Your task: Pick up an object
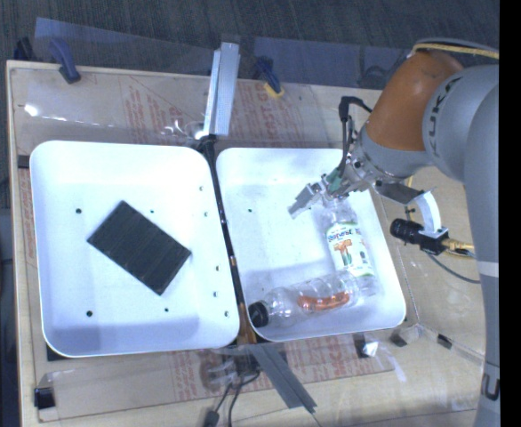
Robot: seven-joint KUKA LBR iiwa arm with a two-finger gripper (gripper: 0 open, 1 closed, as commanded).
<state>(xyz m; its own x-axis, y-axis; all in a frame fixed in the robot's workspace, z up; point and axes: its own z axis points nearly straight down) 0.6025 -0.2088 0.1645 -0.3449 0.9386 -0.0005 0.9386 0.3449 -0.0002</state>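
Down on the table (pixel 109 96) we see two shallow white bins side by side. Our arm (pixel 429 114), grey with an orange band above the wrist, reaches over the right edge of the right bin (pixel 252 176). The pincer (pixel 318 194) sits low inside that bin, toward its far right part, with its fingers spread apart and nothing between them that we can make out. Just beside the pincer, toward the near side, a small clear bottle with a white label (pixel 348 247) lies along the bin's right edge; whether a fingertip touches its top we cannot tell. A second clear bottle with a black cap (pixel 309 299) lies on its side along the near edge of the same bin, cap pointing to the near left corner, something orange showing through its wall. The two bottles meet or nearly meet at the near right corner. A dark flat rectangular pad (pixel 139 245) lies tilted near the middle of the left bin (pixel 56 176), well apart from everything else.
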